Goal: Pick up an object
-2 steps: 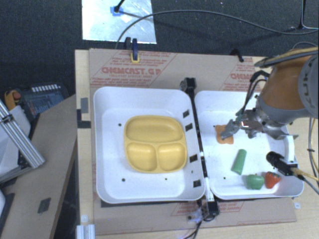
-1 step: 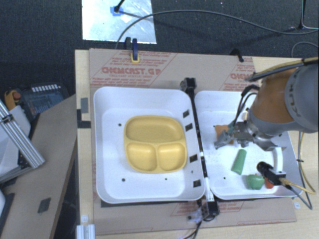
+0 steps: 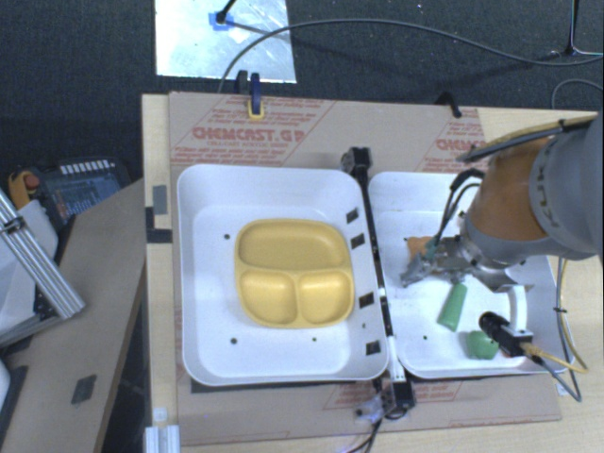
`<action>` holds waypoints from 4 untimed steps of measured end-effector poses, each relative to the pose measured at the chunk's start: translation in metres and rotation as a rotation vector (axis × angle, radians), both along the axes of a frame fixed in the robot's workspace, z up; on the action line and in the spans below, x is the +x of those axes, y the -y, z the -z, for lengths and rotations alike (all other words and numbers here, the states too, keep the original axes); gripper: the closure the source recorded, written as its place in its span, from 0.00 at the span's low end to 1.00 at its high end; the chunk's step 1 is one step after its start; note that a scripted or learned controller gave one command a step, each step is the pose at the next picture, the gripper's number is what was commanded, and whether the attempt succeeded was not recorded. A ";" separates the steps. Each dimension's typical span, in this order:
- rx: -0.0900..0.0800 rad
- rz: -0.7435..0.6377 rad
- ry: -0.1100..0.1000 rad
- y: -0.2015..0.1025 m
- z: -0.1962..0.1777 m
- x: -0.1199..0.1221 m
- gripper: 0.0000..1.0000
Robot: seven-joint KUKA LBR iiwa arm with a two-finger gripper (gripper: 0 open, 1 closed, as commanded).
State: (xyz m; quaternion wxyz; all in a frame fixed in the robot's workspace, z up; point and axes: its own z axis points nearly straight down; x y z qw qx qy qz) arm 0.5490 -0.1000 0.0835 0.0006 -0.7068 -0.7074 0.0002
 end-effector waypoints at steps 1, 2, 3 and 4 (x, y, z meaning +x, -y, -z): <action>-0.001 0.000 0.003 0.000 -0.012 0.001 1.00; -0.002 0.001 0.008 0.010 -0.071 0.005 1.00; -0.002 -0.003 0.008 0.006 -0.115 0.010 1.00; -0.002 -0.003 0.007 0.006 -0.154 0.011 1.00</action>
